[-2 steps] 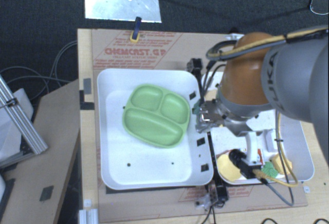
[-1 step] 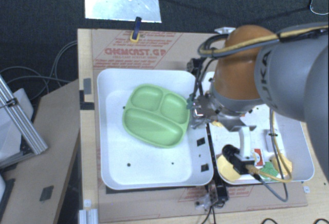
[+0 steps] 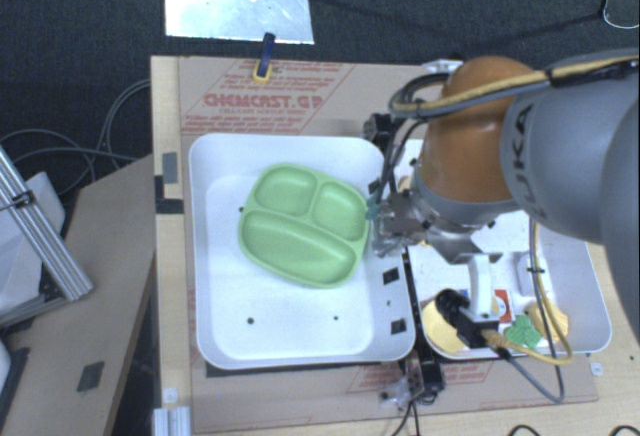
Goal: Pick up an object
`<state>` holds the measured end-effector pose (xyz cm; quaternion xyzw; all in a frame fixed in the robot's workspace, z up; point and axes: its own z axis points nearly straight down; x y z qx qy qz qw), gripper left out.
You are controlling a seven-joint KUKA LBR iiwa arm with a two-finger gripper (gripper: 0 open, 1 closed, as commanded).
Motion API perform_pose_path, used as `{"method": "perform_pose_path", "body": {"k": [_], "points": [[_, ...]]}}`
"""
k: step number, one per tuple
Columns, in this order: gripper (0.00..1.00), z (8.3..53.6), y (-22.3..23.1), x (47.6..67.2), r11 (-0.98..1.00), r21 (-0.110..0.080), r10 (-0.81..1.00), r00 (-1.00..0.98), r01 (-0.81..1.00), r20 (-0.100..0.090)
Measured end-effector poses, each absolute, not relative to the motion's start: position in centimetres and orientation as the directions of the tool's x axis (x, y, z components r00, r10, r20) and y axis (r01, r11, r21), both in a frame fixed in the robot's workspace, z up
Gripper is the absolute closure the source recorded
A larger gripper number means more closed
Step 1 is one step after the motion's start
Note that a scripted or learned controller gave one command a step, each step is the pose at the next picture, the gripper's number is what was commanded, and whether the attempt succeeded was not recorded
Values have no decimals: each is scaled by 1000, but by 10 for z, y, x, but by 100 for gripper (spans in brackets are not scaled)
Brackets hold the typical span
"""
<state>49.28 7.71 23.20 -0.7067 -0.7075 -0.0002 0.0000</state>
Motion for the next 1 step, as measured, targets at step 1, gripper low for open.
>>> {"method": "perform_pose_path", "body": {"k": [1], "points": [[100,215,84,502,5,0,1000,-5,1000,0]]}}
